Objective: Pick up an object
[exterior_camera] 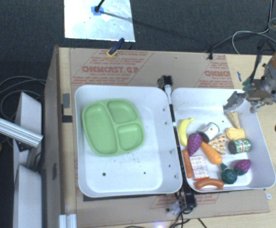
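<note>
From my overhead camera I see the surface (128,61) carrying two white bins side by side. The left bin (128,175) holds a green divided plate (113,126), lying flat toward its left half.

The right bin (256,141) has the clutter I could pick from, mostly in its lower half: a yellow banana (184,128) near the divider, a purple grape bunch (194,142) just below it, a black-and-white piece (209,129) beside that, an orange carrot (211,152), a corn cob (235,134), a small green-labelled can (240,146), a waffle-like wedge (218,141), a red-and-white packet (198,166), a dark teal piece (229,175), a magenta berry (243,166) and an orange-red sausage (208,184) along the front wall. A tan cone (234,119) stands apart at the upper right.

The gripper (242,100) hangs over the bin's upper right edge, just above the cone. Nothing sits between its fingers that I can see, and I cannot tell how wide they are.
</note>
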You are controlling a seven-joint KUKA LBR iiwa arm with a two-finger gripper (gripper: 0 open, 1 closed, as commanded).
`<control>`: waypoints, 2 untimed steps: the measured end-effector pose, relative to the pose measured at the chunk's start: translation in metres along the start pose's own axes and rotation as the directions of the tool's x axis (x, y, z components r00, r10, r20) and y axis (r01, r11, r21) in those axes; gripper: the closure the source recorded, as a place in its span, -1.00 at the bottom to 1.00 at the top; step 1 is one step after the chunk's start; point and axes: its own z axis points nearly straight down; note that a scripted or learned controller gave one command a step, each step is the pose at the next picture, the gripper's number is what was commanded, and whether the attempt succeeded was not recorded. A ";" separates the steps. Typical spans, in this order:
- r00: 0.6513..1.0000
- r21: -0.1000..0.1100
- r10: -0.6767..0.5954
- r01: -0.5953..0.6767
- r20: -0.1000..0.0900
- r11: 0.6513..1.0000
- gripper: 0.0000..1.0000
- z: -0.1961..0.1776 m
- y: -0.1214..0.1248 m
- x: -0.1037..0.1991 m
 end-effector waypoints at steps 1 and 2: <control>1.000 0.002 0.001 -0.001 -0.001 1.000 -1.00 0.109 -0.019 0.016; 1.000 -0.009 0.001 -0.001 0.003 1.000 -1.00 0.195 -0.024 0.018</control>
